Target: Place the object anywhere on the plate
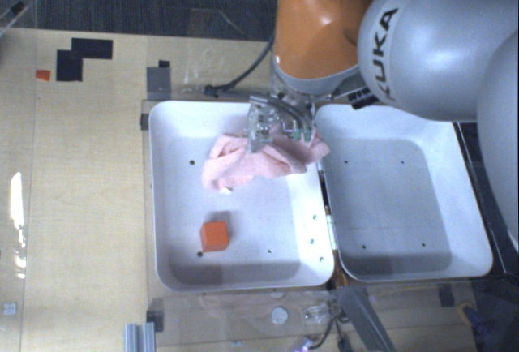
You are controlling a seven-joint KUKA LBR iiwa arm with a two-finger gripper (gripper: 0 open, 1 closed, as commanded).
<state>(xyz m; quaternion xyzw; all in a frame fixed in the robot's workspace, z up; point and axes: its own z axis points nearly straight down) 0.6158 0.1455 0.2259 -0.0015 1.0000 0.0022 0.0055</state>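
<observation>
Camera view: two white bins (pixel 389 261), one pink cloth (pixel 243 168), one orange block (pixel 215 236), pincer (pixel 280 131) grip unclear.

Even overhead light, glare on the orange band (pixel 324 14), soft focus throughout.

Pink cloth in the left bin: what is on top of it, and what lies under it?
The end effector sits over the upper right part of the pink cloth. The white floor of the left bin surrounds it. Anything beneath is covered.
</observation>
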